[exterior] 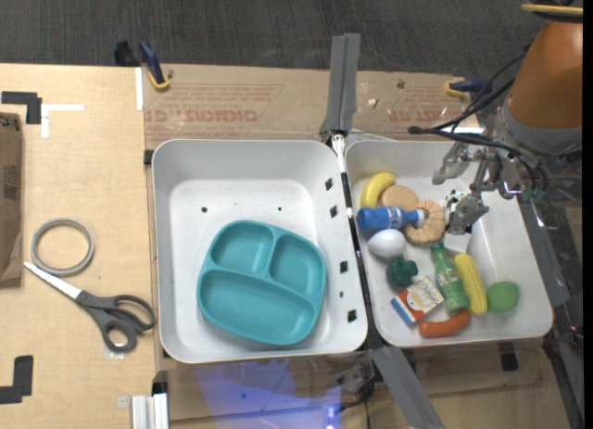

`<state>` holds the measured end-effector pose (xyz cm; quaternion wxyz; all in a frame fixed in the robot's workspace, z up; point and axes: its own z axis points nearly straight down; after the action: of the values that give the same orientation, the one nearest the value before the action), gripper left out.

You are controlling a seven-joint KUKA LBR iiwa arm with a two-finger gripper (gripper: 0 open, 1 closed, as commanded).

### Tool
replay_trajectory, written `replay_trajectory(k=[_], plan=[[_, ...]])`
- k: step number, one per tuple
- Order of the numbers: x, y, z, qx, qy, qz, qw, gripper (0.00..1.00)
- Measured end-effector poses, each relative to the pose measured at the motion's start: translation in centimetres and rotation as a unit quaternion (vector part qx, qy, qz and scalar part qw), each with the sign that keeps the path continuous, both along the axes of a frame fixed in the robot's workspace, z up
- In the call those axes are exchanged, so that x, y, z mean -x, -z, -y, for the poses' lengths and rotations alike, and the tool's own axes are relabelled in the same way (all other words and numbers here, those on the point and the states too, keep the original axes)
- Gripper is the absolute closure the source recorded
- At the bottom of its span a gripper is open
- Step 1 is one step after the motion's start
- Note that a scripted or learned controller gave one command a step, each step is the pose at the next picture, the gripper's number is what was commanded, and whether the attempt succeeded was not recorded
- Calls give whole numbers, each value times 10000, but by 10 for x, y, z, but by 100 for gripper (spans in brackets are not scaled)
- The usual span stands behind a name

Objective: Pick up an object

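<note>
From above, the gripper (466, 207) hung over the right bin (533, 325), placed to reach the toys heaped there: banana (374, 187), blue bottle (380, 220), corn (471, 282), green ball (502, 296). Whether its fingers were apart or together I cannot tell; cables cluttered the wrist. The teal plate (262, 282) lay in the left bin (185, 177).

- A yellow banana (375, 188) lies curved at the far left of the right bin (528, 325), near the divider.
- Just beside it sit a tan round piece (401, 198) and a blue bottle (384, 220) lying on its side, white cap end touching a ridged tan pastry (432, 222).
- A white egg-like ball (386, 243) rests above a dark green broccoli (401, 272).
- A green bottle (449, 281) and a yellow corn cob (471, 282) lie side by side.
- A green ball (502, 297) sits near my right wall; a red-orange piece (443, 325) and a small printed card (422, 299) lie at the near edge.
</note>
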<state>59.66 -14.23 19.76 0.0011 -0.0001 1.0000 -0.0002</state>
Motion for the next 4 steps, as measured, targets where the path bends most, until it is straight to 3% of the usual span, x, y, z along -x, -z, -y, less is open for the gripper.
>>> replay_trajectory(k=[1,2,3,4], plan=[[45,98,19,3,575,72,9983,0],[117,104,-28,-3,1388,27,9903,0],[25,105,-34,-1,1564,-1,9877,0],[68,105,-18,0,1941,-4,9810,0]])
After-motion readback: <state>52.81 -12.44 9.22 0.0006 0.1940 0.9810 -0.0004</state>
